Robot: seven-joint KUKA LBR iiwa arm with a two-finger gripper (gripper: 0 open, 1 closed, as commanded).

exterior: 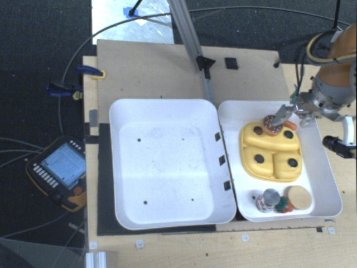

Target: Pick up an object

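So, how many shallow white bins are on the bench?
2: one shallow white plastic bin on the left, another shallow white plastic bin beside it on the right, holding the objects.

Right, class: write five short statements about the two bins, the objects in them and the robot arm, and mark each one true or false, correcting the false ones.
1. The big yellow moulded plastic toy lies in the right-hand white bin. True.
2. The round tan wooden disc lies in the left-hand white bin. False: it lies in the right-hand bin, near its front edge.
3. The gripper is over the far end of the yellow toy. True.
4. The arm reaches in from the picture's left. False: it comes in from the right.
5. The small grey round object rests on top of the yellow toy. False: it lies on the bin floor, beside the tan disc.
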